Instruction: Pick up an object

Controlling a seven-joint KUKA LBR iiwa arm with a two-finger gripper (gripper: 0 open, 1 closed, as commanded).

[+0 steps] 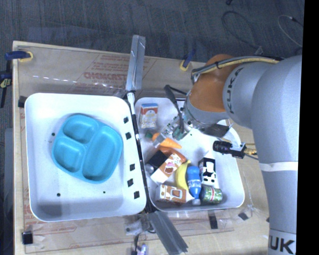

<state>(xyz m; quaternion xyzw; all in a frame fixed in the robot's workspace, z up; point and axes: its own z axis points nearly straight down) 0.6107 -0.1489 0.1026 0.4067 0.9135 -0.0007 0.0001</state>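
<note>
From the camera above the table, I am watching the grey arm leaning in over the right bin. The banana is lying near the middle of that bin, and the gripper is hanging low just beyond it, on the far side. Whether the gripper is open or closed I cannot tell, because the wrist is covering that part. Nothing is showing as held.

An orange piece is lying between the banana and the gripper, almost under the gripper. I am guessing that this is the object being gone for. It is resting against a printed snack box that is touching the banana on the side toward the left bin. A blue bottle is pressing against the banana's other side, with a cow-patterned carton just past it. A small carton is standing well beyond the banana, against the far wall. A blue tray is sitting alone in the left bin, well apart from the banana.

What is worrying me is the crowding. The orange piece looks tapered and is lying at a slant on its neighbour, so a descent slightly off centre could be nudging it aside or pinching the snack box along with it. A closing grip could also be squeezing it out sideways, leaving the gripper coming up with nothing
</note>
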